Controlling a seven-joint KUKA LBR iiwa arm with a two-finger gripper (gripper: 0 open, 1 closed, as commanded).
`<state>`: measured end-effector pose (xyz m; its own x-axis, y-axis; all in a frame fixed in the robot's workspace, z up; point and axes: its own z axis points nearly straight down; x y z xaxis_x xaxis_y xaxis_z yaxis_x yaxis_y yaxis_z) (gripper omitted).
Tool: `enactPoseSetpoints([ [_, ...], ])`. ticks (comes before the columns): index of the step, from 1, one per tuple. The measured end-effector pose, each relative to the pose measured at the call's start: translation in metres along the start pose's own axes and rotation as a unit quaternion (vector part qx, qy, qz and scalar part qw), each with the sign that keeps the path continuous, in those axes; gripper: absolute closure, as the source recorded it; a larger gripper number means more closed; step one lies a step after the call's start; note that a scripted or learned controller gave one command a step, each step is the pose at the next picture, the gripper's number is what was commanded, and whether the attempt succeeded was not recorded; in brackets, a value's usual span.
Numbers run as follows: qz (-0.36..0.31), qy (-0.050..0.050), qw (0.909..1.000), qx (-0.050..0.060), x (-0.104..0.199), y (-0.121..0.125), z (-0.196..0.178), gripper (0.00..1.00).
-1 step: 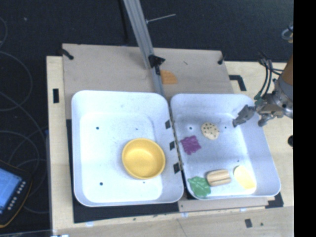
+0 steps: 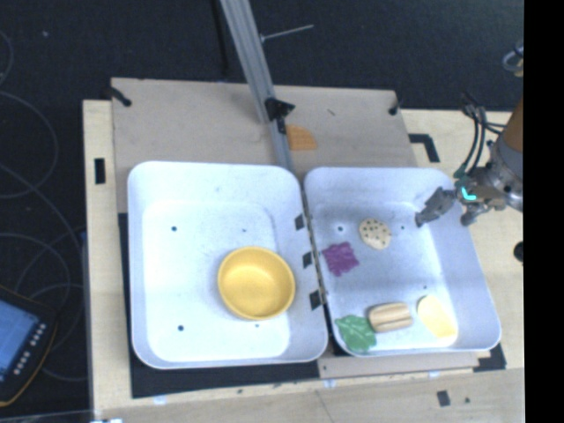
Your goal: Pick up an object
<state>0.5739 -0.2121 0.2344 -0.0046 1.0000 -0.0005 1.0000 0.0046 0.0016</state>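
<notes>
Gripper (image 2: 449,206) sits at right of frame over upper-right rim of right bin (image 2: 458,271), fingers spread apart w/ nothing between them. In that bin: cookie (image 2: 374,233) near centre-top, purple piece (image 2: 339,257) to its lower left; green piece (image 2: 354,332), tan roll (image 2: 389,316) & yellow lemon (image 2: 436,316) along bottom edge. Left bin (image 2: 176,201) has yellow bowl (image 2: 256,282)

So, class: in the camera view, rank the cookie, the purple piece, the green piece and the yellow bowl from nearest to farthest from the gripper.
Measured from the gripper:
1. Cookie, right bin, upper middle.
2. Purple piece, right bin, beside the divider.
3. Green piece, right bin's near left corner.
4. Yellow bowl, left bin.
</notes>
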Motion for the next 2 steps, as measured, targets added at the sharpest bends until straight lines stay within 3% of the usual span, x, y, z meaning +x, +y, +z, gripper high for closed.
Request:
enactPoseSetpoints([
  [2,0.003,-0.001,1.0,0.003,0.005,-0.003,0.092,0.0],
])
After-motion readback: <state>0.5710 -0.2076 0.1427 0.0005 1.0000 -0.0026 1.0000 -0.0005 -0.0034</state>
